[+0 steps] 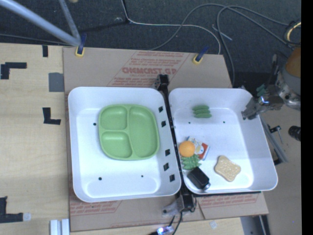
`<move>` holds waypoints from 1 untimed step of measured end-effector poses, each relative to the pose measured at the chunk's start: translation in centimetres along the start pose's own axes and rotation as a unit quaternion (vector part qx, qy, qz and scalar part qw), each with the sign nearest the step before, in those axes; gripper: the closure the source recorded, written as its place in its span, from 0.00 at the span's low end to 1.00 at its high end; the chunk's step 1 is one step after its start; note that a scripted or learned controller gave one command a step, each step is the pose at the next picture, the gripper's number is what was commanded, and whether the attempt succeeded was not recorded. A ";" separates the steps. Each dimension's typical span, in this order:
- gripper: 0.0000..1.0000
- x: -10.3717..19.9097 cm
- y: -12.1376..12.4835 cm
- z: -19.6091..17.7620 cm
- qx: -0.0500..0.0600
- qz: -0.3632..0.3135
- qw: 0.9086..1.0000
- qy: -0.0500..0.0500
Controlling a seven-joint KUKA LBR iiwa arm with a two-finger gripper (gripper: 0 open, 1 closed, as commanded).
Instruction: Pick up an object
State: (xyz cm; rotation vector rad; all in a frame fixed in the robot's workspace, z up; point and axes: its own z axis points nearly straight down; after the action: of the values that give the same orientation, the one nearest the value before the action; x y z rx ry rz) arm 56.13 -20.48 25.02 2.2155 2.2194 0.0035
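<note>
Right shallow white plastic bin (pixel 254 146): small green ridged piece (pixel 201 112) near the far wall; orange ball (pixel 186 149) on a red-and-white printed packet (pixel 202 150), black rectangular block (pixel 199 178) just beside them at the near edge; tan biscuit-shaped piece (pixel 228 168) near the near-right corner.

Left bin (pixel 80 146): green compartment tray (pixel 129 132).

Claw (pixel 254 106): over the right bin's far-right rim; opening cannot be told, nothing visibly held.

Risk: clustered ball, packet and block may shift or slip; rim collision likely on descent.

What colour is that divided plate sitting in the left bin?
Light green all over: the divided plate shows plainly in the camera view, lying in the white left bin.
</note>
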 end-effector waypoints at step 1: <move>1.00 0.0 0.1 -4.7 0.001 0.000 1.000 0.000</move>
State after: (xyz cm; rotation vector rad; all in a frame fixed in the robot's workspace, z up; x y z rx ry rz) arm 56.24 -20.48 29.76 2.2167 2.2198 0.0029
